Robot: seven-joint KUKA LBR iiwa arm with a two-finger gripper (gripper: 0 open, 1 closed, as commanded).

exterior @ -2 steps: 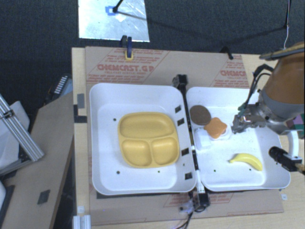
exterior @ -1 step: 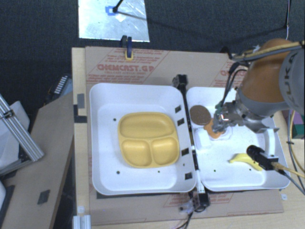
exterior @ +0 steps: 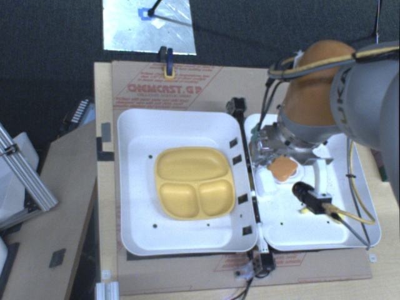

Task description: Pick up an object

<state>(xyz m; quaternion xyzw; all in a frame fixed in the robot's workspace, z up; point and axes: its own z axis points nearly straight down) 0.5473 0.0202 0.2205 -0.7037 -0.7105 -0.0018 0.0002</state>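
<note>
A small orange object (exterior: 284,168) lies in the right bin (exterior: 325,233), near that bin's left side. My gripper (exterior: 267,147) hangs low over the bin, just above and left of the orange object and close to it. The grey wrist and the orange band of the arm cover the back part of this bin. I cannot see anything between the gripper's tips.
A yellow three-compartment plate (exterior: 190,181) lies in the middle of the left bin (exterior: 134,230). A black-clipped divider (exterior: 245,167) runs between the two bins. The arm fills the upper right.
</note>
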